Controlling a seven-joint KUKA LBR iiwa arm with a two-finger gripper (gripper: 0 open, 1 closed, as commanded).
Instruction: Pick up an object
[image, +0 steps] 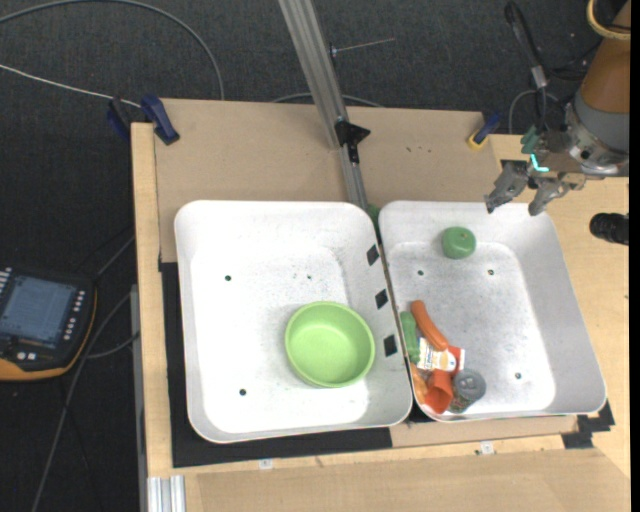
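A: Start with our gripper (522, 198). Where do we have it?

B: It hangs over the far right corner of the right bin (556, 300), at the rim. The two fingers (500, 192) are spread apart with nothing between them, so we hold nothing.

A: What lies closest to it?

B: The small green round piece (458, 242), in the far part of the right bin, to the left of the gripper and a little nearer. It sits alone on bare white floor, well apart from everything else.

A: And farther out?

B: At the near left corner of the same bin we see a crowded heap: an orange carrot-shaped toy (428, 325), a printed packet (437, 357) touching it, and a grey round thing (467, 384) just beside that. In the left bin there is a green bowl (330, 344) toward the near side.

A: So which do we go for?

B: We judge the green round piece the best choice. We should centre the fingers over it, keep them wide, come straight down until they straddle it, then close. It looks rounded, so an off-centre squeeze could squirt it away. The heap against the bin wall leaves little room for fingers.
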